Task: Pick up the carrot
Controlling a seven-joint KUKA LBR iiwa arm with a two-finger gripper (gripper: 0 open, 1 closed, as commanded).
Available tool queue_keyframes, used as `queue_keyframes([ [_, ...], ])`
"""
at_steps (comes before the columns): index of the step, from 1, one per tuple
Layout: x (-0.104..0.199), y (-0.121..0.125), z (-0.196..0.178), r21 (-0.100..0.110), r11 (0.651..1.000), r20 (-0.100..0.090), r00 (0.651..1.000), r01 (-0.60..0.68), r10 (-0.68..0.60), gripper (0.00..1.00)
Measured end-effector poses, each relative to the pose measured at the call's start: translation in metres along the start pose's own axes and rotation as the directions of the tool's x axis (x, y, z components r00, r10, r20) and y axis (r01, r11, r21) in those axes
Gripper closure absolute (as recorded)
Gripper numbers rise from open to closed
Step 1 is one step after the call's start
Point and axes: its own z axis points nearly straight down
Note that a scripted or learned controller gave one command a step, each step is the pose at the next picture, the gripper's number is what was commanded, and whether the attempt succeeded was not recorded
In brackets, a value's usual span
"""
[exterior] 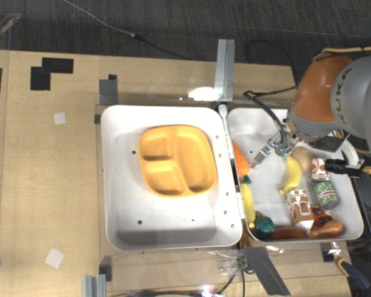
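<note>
Bench front first, with a grey metal bracket [267, 276] at the near seam between two white bins. Nearest inside the right bin [357, 223]: a dark green vegetable [263, 226], a brown sausage [289, 232] and a brown bread roll [328, 228] lined along the near wall. Just behind, a red-and-white carton [299, 205] and a green-labelled can [326, 193], with a yellow corn cob [247, 204] against the left wall. Farther back, a banana [291, 174] in the middle of the bin. Carrot [238, 160] lying along the same left wall, beyond the corn cob, at about mid-depth. Gripper [260, 156] low over the bin floor just right of the carrot, between it and the banana, nothing seen in its grasp; open or closed impossible to tell from this angle. Grey arm [358, 98] with orange band [318, 94] reaching in from the right above the far half of the bin. Left bin [120, 215] carrying a yellow divided plate [175, 159] at its centre. At the far seam, an upright metal post [226, 67]; beyond the bench, dark carpet [173, 11] crossed by a thin cable [86, 14].
</note>
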Motion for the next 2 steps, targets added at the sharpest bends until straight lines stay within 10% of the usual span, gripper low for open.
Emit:
queue_keyframes([
  [1, 0.049, -0.032, 0.002, -0.003, 0.999, 0.008, 0.999, -0.042, 0.042, 0.0],
  [2, -0.026, -0.064, 0.003, -0.002, 0.971, 0.003, 0.971, -0.238, 0.238, 0.0],
])
